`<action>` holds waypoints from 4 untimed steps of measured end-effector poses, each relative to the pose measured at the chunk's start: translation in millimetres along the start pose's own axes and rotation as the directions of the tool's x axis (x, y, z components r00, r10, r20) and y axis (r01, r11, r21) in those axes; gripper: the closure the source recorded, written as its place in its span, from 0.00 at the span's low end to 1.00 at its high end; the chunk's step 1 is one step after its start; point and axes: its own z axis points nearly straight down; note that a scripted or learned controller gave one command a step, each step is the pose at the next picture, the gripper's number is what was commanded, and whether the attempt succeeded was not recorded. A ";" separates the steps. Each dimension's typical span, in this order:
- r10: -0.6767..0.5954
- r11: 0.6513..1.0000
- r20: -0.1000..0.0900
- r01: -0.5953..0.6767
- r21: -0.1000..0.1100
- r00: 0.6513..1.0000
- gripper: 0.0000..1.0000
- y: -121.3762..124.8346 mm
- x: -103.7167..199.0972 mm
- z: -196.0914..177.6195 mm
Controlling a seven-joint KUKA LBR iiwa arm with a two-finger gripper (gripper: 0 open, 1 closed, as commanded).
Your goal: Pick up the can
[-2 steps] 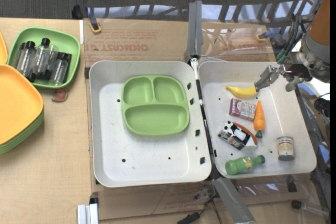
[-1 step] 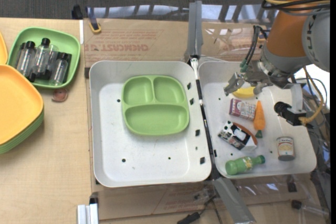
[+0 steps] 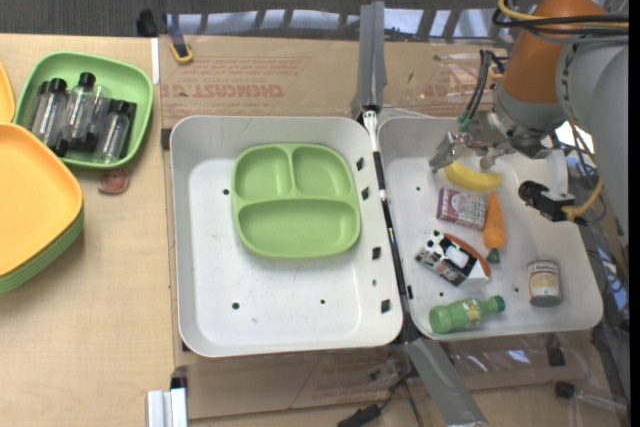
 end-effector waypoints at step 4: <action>0.485 0.874 -0.001 -0.485 0.000 0.874 1.00 -42.3 -6.5 -1.1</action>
